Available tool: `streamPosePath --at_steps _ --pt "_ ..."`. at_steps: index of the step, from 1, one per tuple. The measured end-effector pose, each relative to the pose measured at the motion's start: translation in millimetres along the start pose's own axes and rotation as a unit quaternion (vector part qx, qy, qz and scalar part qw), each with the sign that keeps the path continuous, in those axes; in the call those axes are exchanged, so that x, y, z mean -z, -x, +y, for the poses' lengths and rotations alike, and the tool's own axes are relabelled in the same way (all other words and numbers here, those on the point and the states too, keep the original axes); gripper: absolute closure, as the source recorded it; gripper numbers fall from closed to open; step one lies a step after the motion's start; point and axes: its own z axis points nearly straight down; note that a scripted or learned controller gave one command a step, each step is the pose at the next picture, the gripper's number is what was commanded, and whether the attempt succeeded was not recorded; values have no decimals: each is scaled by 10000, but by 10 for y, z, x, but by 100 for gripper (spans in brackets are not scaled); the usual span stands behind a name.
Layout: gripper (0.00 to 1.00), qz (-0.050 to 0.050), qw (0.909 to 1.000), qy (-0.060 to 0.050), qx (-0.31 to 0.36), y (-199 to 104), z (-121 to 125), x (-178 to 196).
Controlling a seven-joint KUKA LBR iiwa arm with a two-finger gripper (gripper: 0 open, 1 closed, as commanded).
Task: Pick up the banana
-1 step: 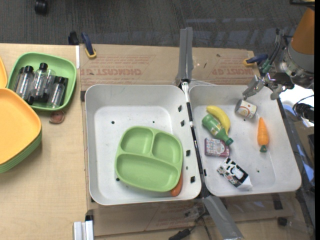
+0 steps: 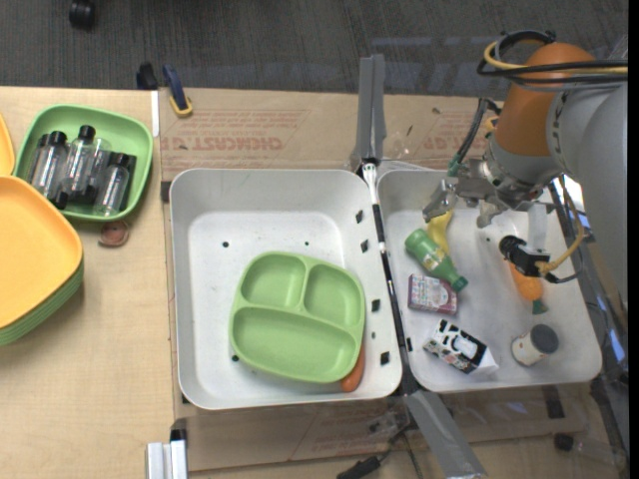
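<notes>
Your tool (image 2: 461,200) hangs over the far part of the right bin (image 2: 574,362); you cannot tell from this angle how it is set, nor whether anything sits in it. The banana (image 2: 439,226) lies just beside it on the left, a yellow piece against the far left of that bin, touching the green bottle (image 2: 431,254) that slants nearer from it. Nearer still sits a small pink packet (image 2: 432,293), then a black-and-white packet (image 2: 457,346) by the near wall. To the right lie an orange carrot-like thing (image 2: 527,279) and a grey-topped cup (image 2: 535,343). The bottle crowds the banana's near side. In the left bin (image 2: 195,208) you see a green divided plate (image 2: 299,316). On the tabletop (image 2: 90,387) far left stand a green tray of vials (image 2: 85,163) and stacked orange plates (image 2: 35,267).
</notes>
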Motion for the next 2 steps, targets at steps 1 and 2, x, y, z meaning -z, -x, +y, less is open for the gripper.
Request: streamPosePath --at_steps 1,2 --pt "0 -2 10000 -2 26 -217 78 -140" --pt "100 -10 10000 -23 29 -207 70 -56"
